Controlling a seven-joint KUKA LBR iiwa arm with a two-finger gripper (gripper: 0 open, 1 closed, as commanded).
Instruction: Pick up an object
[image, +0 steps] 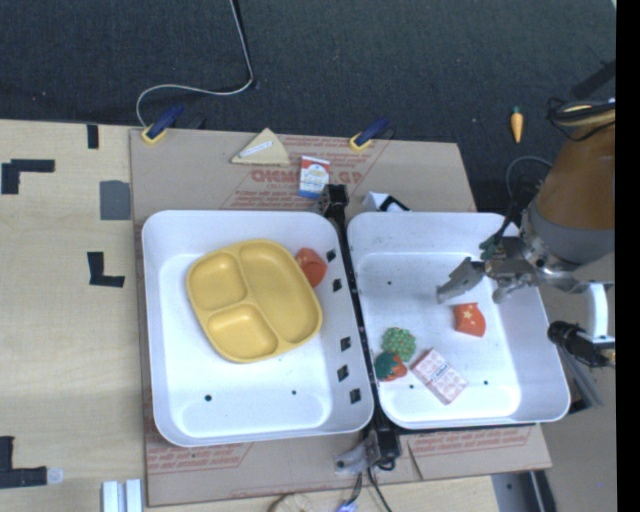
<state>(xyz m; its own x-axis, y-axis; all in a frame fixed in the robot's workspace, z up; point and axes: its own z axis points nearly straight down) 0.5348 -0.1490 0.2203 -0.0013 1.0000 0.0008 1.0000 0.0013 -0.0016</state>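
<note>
**Gripper open over right bin, nothing held**

I see the grey arm with the orange band (585, 190) reaching in from the right, over the right shallow white bin (400, 235). The two-finger gripper (480, 283) sits above the upper right part of that bin. Its fingers are spread apart: one grey finger (457, 281) points left and down, the other is shorter, nearer the wrist. Nothing between them, so no grasp.

Candidate objects in the right bin:
- small red-orange rounded toy (469, 318), just below the gripper, near the fingers but apart from them as far as I can tell.
- green bumpy broccoli-like toy (398, 341), near the bin's left wall, lower half.
- small red round piece (391, 367), touching the green toy's lower edge.
- pink-and-white patterned small box (439, 376), lying flat and tilted, just right of the red piece.

Left shallow white bin (165, 350) holds a yellow three-compartment plastic tray (255, 299), set at a slant. An orange-red round toy (311, 266) sits just beside the tray's upper right edge, near the divider between the bins.

Both bins rest on a brown cardboard sheet (200, 165). On the cardboard above the bins: a tan wedge-shaped piece (262, 148) and a small red-and-white carton (314, 177), upright. Blue-and-yellow clamps (162, 124) at the sheet's top edge. A white cable (215, 70) loops over the dark floor.
</note>
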